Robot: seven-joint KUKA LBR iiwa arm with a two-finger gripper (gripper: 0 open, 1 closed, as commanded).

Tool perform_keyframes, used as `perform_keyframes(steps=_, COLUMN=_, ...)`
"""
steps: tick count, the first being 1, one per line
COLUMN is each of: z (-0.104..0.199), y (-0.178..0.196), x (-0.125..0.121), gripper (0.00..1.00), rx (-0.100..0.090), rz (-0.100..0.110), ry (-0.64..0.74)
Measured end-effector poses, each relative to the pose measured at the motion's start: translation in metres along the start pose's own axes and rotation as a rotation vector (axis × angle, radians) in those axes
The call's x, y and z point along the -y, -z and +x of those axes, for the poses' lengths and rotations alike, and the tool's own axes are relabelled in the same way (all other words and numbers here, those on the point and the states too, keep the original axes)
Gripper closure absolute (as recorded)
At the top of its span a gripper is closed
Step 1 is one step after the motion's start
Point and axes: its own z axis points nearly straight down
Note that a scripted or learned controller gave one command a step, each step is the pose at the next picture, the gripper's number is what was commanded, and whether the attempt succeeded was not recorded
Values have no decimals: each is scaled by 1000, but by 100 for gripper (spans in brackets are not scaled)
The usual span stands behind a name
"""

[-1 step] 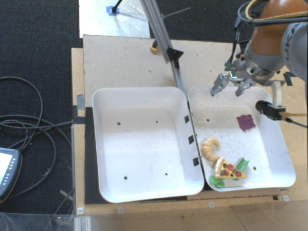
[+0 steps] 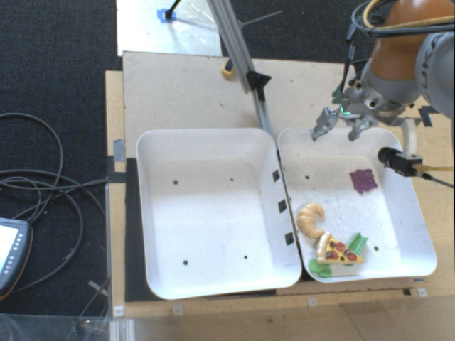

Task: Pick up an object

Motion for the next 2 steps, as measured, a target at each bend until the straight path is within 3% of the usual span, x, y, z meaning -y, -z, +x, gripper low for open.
perform_keyframes(steps=2, z=-5, y=-84, x=3, gripper=0, rx=1, rz=4, ry=-6)
